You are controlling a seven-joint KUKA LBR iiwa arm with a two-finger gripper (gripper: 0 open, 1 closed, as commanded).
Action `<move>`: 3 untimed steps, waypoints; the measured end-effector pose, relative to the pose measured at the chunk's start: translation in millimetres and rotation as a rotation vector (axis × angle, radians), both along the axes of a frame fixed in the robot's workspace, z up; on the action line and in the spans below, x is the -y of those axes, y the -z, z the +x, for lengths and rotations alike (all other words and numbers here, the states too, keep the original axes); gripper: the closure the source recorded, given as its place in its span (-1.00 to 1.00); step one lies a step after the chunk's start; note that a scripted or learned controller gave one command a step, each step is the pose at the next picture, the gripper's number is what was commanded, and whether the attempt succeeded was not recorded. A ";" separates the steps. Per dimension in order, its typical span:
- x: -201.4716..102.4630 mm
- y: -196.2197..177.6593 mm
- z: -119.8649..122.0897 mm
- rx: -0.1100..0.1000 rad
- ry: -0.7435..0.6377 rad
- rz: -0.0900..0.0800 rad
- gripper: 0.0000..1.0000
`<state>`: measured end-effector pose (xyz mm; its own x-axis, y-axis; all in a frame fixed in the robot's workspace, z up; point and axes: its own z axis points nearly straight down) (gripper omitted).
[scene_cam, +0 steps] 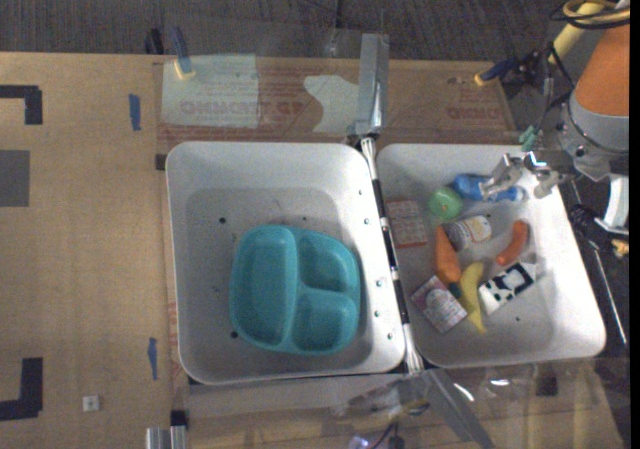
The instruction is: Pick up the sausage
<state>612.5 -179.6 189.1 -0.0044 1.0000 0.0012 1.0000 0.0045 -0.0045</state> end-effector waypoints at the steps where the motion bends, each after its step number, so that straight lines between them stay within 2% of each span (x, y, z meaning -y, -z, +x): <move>1: 31.7 85.4 -22.4 0.004 0.083 -0.002 -1.00; 2: 4.3 26.4 -9.9 0.005 -0.182 -0.002 -1.00; 3: 6.3 17.6 -10.1 0.006 -0.178 -0.002 1.00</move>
<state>602.3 -185.9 171.5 -0.1819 0.9833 -0.0018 0.9833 0.1819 0.0012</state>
